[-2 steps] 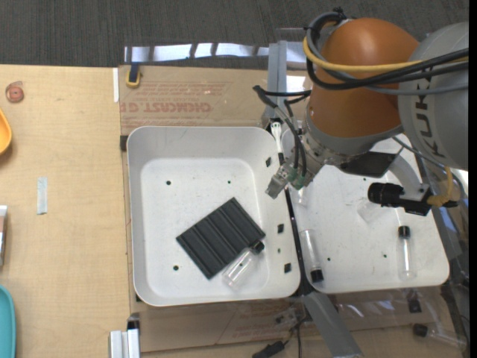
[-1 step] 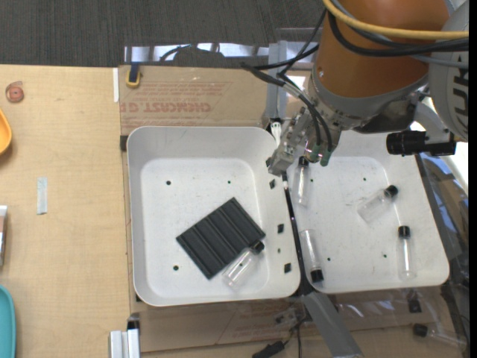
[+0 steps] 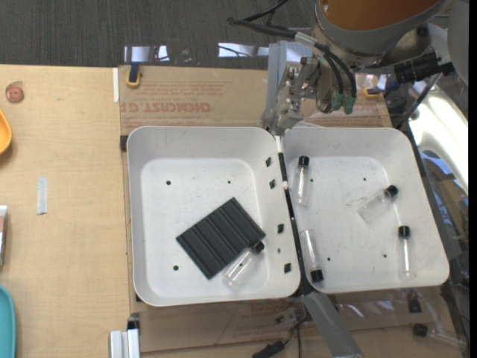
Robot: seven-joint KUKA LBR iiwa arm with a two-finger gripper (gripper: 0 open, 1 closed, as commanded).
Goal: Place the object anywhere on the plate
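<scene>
Seemingly near done, with tube (image 3: 242,263) touching the five-o'clock edge of plate (image 3: 216,237) in left bin (image 3: 149,200) and gripper (image 3: 287,107) at twelve o'clock, openness impossible to tell; next, nudge tube fully on.

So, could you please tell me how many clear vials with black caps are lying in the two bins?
5. One vial lies in the left bin against the dark ridged plate. Four lie in the right bin: upper left, lower left, centre right, far right.
</scene>
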